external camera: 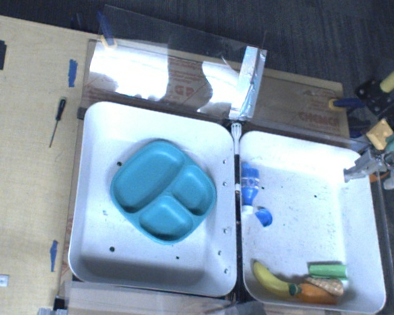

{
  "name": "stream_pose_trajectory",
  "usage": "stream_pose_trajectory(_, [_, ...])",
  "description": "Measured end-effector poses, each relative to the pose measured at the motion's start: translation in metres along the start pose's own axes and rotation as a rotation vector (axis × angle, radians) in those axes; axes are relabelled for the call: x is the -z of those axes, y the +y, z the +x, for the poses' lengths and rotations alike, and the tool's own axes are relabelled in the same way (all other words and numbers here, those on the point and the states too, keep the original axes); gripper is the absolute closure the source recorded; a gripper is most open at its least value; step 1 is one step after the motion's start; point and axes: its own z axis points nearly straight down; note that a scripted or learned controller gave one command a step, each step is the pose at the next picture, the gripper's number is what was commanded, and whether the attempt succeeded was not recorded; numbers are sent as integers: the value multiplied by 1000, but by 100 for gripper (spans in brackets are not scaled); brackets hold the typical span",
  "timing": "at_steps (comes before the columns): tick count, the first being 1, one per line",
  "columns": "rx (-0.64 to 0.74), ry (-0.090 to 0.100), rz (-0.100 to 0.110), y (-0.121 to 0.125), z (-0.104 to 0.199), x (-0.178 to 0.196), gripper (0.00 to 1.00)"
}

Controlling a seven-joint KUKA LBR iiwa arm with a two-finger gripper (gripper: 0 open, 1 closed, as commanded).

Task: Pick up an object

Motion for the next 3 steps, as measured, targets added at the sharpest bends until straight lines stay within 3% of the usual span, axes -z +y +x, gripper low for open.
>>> stream_pose_trajectory(1, [-207, 1, 9, -13, 41, -155, 0])
stream_pose_trajectory(2, [-208, 0, 1, -11, 40, -151, 0])
stream_pose_trajectory(3, [-164, 0, -6, -12, 102, -177, 0])
